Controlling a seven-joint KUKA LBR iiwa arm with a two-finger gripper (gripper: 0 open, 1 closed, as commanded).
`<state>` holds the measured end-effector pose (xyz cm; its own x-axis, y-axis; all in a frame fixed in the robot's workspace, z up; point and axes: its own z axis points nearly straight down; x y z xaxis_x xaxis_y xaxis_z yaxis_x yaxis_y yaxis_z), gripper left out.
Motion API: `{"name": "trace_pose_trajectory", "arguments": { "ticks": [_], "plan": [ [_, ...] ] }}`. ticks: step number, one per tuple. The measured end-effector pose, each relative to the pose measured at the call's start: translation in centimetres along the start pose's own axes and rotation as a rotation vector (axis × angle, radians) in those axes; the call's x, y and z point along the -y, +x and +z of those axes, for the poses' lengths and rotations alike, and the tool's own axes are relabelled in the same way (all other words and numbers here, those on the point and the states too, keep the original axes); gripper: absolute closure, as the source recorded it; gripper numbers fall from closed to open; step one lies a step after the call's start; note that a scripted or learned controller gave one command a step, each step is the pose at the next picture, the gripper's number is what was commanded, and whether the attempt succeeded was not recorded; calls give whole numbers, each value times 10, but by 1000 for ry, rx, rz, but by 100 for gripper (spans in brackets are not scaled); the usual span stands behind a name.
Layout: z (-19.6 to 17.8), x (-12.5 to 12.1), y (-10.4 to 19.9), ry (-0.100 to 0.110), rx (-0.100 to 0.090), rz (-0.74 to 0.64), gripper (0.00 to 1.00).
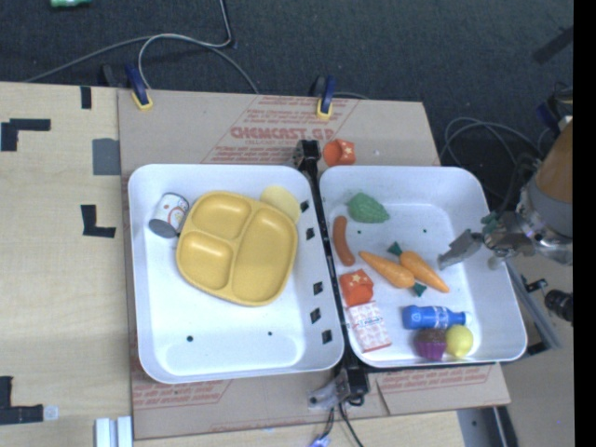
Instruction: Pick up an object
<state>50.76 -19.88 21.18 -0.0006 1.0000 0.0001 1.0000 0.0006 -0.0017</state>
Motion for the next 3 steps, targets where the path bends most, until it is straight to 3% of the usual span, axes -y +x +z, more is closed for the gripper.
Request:
{"name": "trace_pose_trajectory", "arguments": {
  "ticks": [1,2,3],
  "plan": [
    [126,16,46,-3,-1,-1,0],
    [125,-24,64,-5,4,1,0],
    [115,-25,64,-5,3,0,100]
  ]
}}
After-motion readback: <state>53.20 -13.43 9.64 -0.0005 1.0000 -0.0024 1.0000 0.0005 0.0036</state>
